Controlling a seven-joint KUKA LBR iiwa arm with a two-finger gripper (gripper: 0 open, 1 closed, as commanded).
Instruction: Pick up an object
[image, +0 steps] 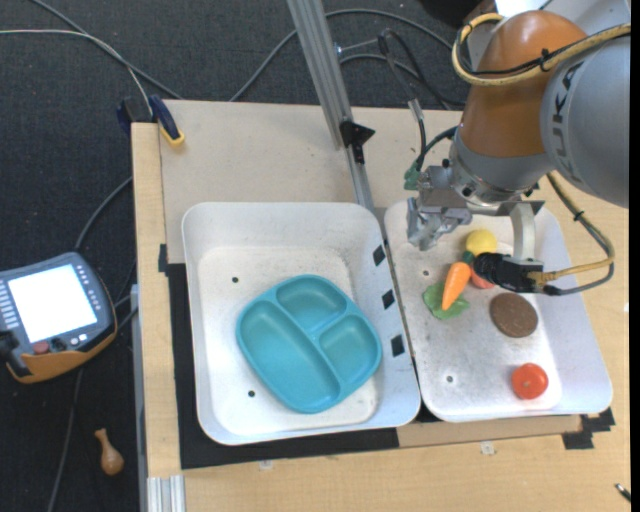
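Observation:
In the right bin (560, 385) lie a toy carrot (455, 284) with green leaves, a yellow lemon-like piece (481, 242), a brown round disc (514, 315) and a red tomato (530, 380). A small red piece (482, 281) peeks out beside the carrot. My gripper (424, 234) hangs over the bin's far left corner, just left of the lemon and above the carrot. Nothing shows between its fingers.
The left bin (215, 400) holds a blue divided plate (309, 341). A metal pole (330, 90) rises behind the bins. Cables and a black part (505, 268) trail over the right bin near the lemon. A teach pendant (50, 315) lies off the bench at left.

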